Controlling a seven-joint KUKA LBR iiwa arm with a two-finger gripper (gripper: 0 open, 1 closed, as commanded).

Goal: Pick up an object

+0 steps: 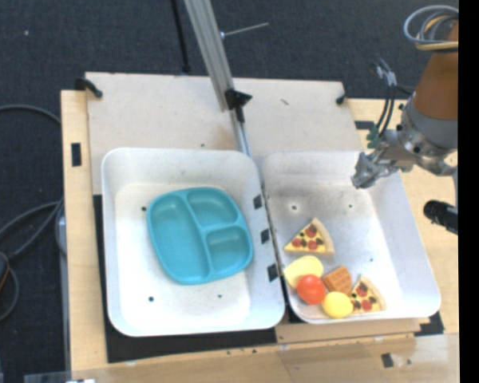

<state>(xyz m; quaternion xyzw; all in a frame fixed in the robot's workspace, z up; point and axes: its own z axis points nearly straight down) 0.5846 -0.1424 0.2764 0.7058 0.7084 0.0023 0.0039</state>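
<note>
Claw [366, 174] hovers above the right bin's [399, 214] far corner; pizza slice [310, 238], tomato [310, 289] below; blue tray [199, 234] in left bin [128, 214].

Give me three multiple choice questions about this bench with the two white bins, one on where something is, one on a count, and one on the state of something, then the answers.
1. Where is the blue divided plate?
A. In the left bin
B. In the right bin
C. On the floor

2. How many pizza slices are in the right bin?
A. One
B. Two
C. Four

3. How does the gripper stand to the food?
A. Pressed on the red ball
B. Lifting a pizza slice
C. Apart from it, at the bin's far right corner

Answers: 1 A, the plate lies flat in the left bin. 2 B, one slice sits mid-bin, another near the front edge. 3 C, the food sits at the bin's near end, away from the gripper.
</note>
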